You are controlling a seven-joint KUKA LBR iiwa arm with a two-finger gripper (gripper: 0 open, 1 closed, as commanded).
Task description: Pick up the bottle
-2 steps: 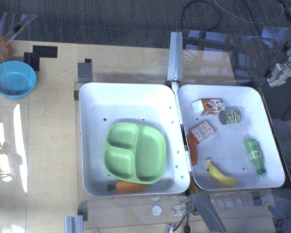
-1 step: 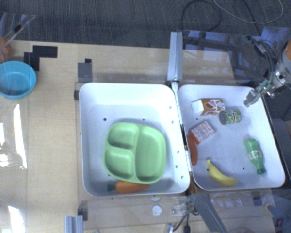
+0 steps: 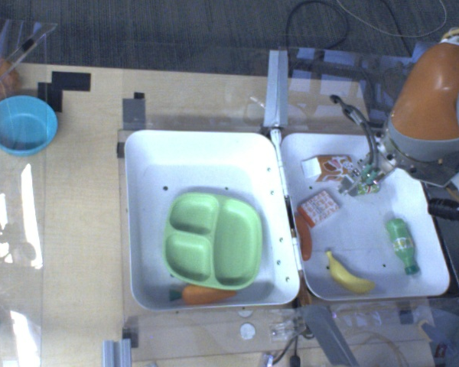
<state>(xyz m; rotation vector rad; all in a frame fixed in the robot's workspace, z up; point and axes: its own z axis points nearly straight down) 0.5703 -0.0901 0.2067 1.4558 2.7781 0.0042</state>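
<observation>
Bottle (image 3: 402, 244): lying flat, below-right of the tool (image 3: 365, 177), apart.
Tool: grip state — cannot tell.
Approach: swing over, straddle the bottle's middle crosswise.

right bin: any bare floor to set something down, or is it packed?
Right bin: bare floor in the middle, bordered by the snack packet, banana and bottle. The near right corner past the bottle is also bare. Crowded at the far end, where the gripper hangs over the packets, and along the left wall by the red item.
</observation>
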